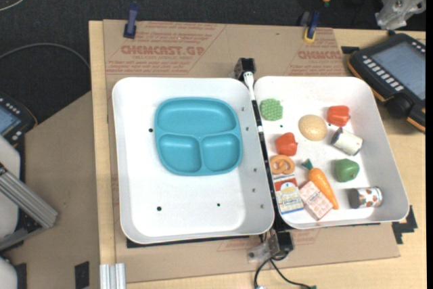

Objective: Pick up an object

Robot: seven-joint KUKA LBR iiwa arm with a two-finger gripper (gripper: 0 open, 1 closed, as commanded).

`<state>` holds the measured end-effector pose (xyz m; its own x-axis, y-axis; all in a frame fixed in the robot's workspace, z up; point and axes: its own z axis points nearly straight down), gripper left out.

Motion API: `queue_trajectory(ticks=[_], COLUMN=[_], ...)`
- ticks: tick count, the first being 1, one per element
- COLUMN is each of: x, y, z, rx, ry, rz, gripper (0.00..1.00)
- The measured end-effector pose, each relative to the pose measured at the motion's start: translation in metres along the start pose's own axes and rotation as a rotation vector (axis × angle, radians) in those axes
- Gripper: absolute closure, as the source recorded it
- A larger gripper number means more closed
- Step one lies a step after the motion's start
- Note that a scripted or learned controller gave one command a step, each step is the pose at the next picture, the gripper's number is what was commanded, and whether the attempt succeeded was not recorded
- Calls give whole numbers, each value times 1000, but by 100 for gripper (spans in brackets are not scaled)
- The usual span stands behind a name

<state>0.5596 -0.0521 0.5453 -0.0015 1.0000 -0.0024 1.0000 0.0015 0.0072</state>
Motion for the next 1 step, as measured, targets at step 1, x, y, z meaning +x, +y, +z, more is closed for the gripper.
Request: queue_trajectory(ticks=[1], x=[-33], y=[-76], z=[90], rx=[19], ry=[4], rz=[7], gripper=[100])
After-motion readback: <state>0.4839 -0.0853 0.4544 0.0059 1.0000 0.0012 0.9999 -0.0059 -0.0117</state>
